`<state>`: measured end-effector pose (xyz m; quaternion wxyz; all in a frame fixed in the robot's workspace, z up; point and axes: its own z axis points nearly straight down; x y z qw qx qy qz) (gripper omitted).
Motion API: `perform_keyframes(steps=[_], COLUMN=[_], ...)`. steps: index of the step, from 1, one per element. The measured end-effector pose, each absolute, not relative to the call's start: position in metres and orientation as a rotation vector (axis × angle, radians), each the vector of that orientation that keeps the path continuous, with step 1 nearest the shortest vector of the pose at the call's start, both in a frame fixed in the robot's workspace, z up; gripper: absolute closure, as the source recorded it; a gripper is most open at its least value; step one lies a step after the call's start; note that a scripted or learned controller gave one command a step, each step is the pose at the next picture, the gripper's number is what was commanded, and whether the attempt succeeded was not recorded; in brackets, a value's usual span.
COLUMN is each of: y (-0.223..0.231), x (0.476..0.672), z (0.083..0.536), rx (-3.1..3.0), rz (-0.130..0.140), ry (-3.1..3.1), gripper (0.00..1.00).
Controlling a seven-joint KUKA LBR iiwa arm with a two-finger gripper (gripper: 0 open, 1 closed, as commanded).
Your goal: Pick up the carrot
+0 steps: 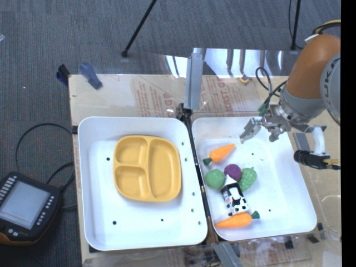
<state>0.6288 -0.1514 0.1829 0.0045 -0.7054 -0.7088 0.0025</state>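
Note:
Two orange carrots lie in the right bin (289,204). One carrot (222,152) is near the bin's upper left, its green top pointing left. The other carrot (236,221) rests at the front wall, its green top to the right. My gripper (261,131) hovers over the far part of the right bin, up and to the right of the upper carrot and apart from it. It is open, its fingers (248,130) spread with nothing between them.
Between the carrots sit a green vegetable (214,178), a purple one (232,171), another green one (248,178) and a black-and-white carton (235,198). A yellow divided plate (148,167) lies in the left bin (94,216). A handheld pendant (22,204) lies on the floor at left.

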Motion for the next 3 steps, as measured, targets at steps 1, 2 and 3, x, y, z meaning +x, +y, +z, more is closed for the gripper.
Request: perform_keyframes(steps=[1, 2, 3], y=[-0.131, -0.089, -0.103], x=[0.646, 0.636, 0.575], z=[0.102, 0.083, 0.083], rx=[-2.299, -2.209, -2.192], rz=[-0.007, 0.009, 0.011], ry=[-2.153, -2.222, -2.237], gripper=[0.0, 0.0, 0.0])
